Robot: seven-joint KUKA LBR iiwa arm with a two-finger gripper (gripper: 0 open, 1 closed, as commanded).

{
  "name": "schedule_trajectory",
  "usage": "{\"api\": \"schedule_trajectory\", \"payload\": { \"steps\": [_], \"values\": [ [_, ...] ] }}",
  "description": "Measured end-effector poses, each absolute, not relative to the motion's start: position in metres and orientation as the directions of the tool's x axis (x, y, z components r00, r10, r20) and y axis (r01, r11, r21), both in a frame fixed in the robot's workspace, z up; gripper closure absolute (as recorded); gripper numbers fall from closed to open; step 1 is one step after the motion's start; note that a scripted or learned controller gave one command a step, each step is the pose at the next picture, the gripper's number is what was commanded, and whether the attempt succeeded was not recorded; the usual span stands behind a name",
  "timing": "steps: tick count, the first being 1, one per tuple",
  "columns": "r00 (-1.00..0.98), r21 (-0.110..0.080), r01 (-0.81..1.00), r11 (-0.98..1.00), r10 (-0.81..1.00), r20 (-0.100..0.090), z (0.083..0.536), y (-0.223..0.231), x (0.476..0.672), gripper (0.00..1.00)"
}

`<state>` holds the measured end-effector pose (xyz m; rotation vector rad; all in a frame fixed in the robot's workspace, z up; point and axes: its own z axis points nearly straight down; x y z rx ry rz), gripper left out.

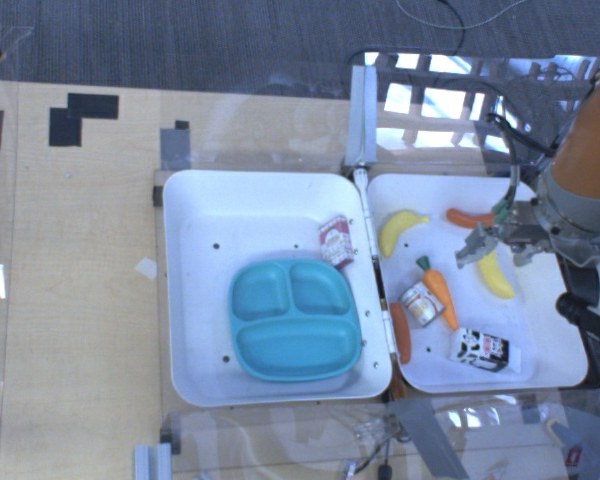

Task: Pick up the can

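The can (418, 305) is small, with a silver top and a brownish label. It sits in the middle of the right bin (570, 368), touching the left side of an orange carrot (439, 294). My gripper (497, 246) hangs above the bin, up and to the right of the can and well apart from it. Its fingers (470, 251) are spread open with nothing between them. It hovers right over a yellow banana (498, 277).
The right bin also holds a second banana (401, 229), a red-orange pepper (467, 218), a red sausage (400, 332) and a black-and-white carton (480, 349). In the left bin (195, 268) lie a blue divided plate (294, 319) and a red packet (335, 240).
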<state>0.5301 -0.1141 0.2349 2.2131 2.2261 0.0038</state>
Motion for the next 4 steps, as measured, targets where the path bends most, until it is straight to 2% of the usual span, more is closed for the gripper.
{"api": "schedule_trajectory", "payload": {
  "steps": [1, 2, 3, 4],
  "values": [
    [-0.084, 0.005, 0.996, 0.084, 0.996, -0.001, 0.208, -0.148, 0.488, 0.00],
    [-0.103, 0.015, 0.995, 0.103, 0.995, -0.004, 0.089, -0.135, 0.492, 0.00],
    [-0.023, 0.013, 1.000, 0.023, 1.000, -0.002, 0.089, -0.204, 0.573, 0.00],
    [0.114, 0.013, 0.993, -0.114, 0.994, 0.000, 0.090, -0.152, 0.497, 0.00]
  ]
}}
